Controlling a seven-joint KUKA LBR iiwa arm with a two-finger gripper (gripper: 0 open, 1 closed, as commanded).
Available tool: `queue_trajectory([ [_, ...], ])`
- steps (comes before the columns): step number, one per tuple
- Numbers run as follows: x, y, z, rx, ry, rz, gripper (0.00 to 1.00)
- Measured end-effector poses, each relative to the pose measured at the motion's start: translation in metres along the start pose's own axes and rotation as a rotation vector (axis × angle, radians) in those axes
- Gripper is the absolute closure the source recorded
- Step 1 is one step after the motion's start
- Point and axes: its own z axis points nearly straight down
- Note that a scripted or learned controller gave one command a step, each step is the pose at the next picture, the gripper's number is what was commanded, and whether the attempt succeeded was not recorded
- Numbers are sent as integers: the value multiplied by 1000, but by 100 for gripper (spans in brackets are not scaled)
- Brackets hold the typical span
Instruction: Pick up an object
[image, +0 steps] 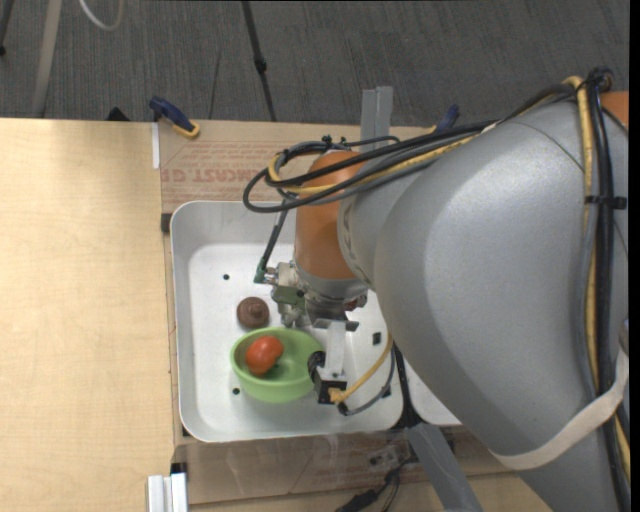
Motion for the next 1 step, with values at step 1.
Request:
queue_trajectory([
  [1,-5,61,-42,-2,1,-96,100],
])
